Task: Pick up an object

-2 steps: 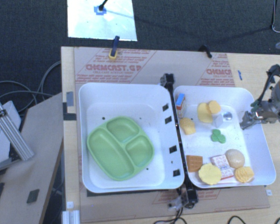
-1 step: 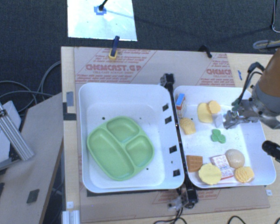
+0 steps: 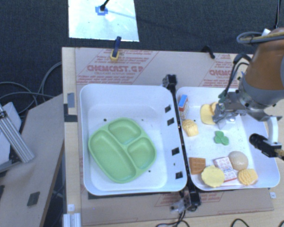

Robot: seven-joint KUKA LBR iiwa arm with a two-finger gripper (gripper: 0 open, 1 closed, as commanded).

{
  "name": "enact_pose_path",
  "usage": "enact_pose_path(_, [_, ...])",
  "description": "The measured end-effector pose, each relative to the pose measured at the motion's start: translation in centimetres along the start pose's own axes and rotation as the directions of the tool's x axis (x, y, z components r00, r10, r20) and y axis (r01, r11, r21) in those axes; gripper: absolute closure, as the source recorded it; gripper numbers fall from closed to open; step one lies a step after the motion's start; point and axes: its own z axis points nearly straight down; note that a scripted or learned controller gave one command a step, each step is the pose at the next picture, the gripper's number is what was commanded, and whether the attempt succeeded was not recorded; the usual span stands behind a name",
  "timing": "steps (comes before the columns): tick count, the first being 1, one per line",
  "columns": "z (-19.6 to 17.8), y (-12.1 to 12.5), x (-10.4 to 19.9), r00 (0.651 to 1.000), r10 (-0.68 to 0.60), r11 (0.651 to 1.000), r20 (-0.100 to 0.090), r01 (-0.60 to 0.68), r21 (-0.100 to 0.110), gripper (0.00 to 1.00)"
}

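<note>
Two white bins sit side by side: the left bin (image 3: 92,178) holds a green divided tray (image 3: 121,149). The right bin (image 3: 270,174) holds small food toys, including a green clover piece (image 3: 221,137). Whether the pincer (image 3: 221,117) is apart or together, I cannot tell.

Red print reading "CHEMCAST GP" runs across the clear protective sheet (image 3: 128,67) covering the bench board in the upper middle of the frame, above my bins. The same red lettering repeats at the upper right, partly hidden by my arm. Smaller lines under each logo are too fine to read.
</note>
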Motion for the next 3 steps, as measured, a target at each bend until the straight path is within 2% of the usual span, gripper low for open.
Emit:
enact_pose_path(1, [1.1, 1.4, 5.5, 1.0, 0.0, 1.0, -0.001, 0.0, 0.002, 1.0])
enact_pose_path(2, [-0.1, 3.0, 11.0, 1.0, 0.001, 1.0, -0.001, -0.001, 0.001, 1.0])
enact_pose_path(3, [1.3, 4.7, 16.0, 1.0, 0.002, 1.0, 0.0, -0.002, 0.001, 1.0])
